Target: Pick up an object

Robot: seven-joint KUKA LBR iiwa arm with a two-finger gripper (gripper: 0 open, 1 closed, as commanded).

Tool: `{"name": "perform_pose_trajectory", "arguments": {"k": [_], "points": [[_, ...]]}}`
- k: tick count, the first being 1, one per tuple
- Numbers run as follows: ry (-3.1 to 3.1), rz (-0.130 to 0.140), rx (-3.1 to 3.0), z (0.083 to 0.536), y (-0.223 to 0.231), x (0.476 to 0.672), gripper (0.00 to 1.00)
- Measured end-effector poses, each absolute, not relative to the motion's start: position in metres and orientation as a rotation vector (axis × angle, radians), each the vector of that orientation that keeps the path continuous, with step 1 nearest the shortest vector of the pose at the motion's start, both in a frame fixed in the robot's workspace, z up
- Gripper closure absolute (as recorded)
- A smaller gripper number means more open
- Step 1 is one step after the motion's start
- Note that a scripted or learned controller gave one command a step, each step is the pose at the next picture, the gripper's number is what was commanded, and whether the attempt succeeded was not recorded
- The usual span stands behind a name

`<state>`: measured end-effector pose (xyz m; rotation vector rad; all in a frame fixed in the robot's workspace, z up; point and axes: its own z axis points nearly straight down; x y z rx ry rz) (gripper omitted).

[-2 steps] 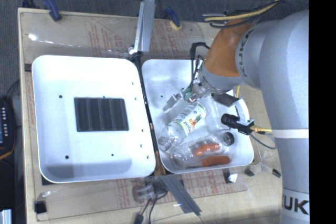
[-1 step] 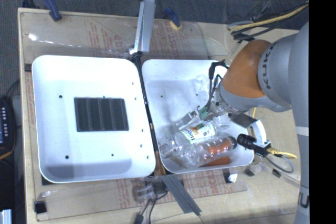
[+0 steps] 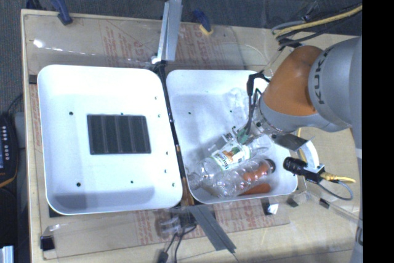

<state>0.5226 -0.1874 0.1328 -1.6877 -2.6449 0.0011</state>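
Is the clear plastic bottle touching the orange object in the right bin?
Touching. In the camera view the clear plastic bottle overlaps the orange object, no gap between.

Landmark: my left bin (image 3: pixel 61 132), white and shallow.
Dark panel (image 3: pixel 119 133): ribbed rectangle lying flat at that bin's centre.
Metal bar (image 3: pixel 168 29): upright just beyond its far right corner.
Blue clamps (image 3: pixel 62 11): on the bench edge behind it.
Yellow cables (image 3: pixel 320 16): far right, well apart.

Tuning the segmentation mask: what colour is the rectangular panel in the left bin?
Dark grey to black, ribbed panel, in the camera view.
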Motion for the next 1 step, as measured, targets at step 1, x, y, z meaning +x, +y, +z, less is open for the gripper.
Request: {"name": "perform_pose_trajectory", "arguments": {"k": [1], "points": [[-2.681,-0.001,-1.635,0.0912,-0.1680,0.5086,0.00]]}}
